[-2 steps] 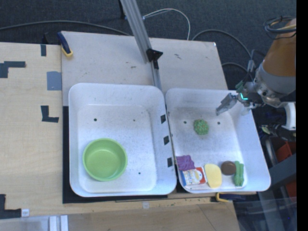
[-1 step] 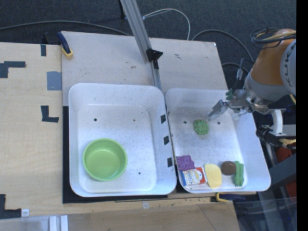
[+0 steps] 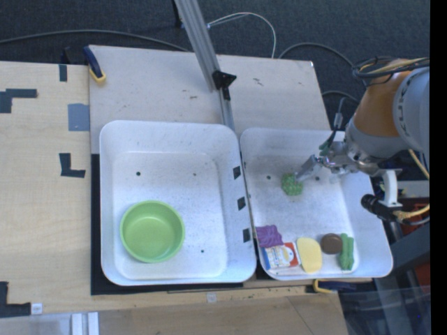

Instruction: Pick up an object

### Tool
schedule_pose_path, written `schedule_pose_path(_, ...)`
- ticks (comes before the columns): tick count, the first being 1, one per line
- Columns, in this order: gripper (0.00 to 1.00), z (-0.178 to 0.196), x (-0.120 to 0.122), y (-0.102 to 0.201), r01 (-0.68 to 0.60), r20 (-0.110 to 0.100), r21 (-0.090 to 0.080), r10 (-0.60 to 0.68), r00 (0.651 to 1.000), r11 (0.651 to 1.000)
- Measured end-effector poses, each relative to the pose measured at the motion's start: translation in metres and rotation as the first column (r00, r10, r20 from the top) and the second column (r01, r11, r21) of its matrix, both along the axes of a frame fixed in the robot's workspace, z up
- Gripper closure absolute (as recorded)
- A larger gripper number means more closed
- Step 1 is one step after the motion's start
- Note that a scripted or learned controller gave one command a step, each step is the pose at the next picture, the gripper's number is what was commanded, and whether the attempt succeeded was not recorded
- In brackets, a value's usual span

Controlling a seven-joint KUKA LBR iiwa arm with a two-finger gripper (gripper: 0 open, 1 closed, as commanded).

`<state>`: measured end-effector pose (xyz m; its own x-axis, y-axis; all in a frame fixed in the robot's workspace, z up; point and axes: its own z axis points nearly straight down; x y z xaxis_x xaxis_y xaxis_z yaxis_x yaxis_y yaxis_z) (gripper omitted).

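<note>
Gripper (image 3: 299, 175) is reaching down at the green object (image 3: 292, 185) in the right bin (image 3: 363, 222); gripper state unclear, object not yet lifted

No text can be read anywhere; the small red and white packet (image 3: 281, 256) at the near edge of the right bin (image 3: 363, 208) seems to carry print, but it is too blurred to make out
</note>
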<state>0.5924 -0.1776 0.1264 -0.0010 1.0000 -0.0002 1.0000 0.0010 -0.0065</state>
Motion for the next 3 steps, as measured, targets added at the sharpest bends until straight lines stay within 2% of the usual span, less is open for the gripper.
schedule_pose_path(1,0.0,-0.019,0.004,0.0,-0.002,0.018,-0.003,0.002,1.0,1.0)
schedule_pose_path(2,1.0,-0.013,0.002,0.001,-0.002,0.011,0.0,0.002,1.0,1.0)
schedule_pose_path(3,1.0,0.029,0.004,0.003,-0.001,0.009,0.0,0.001,1.0,1.0)
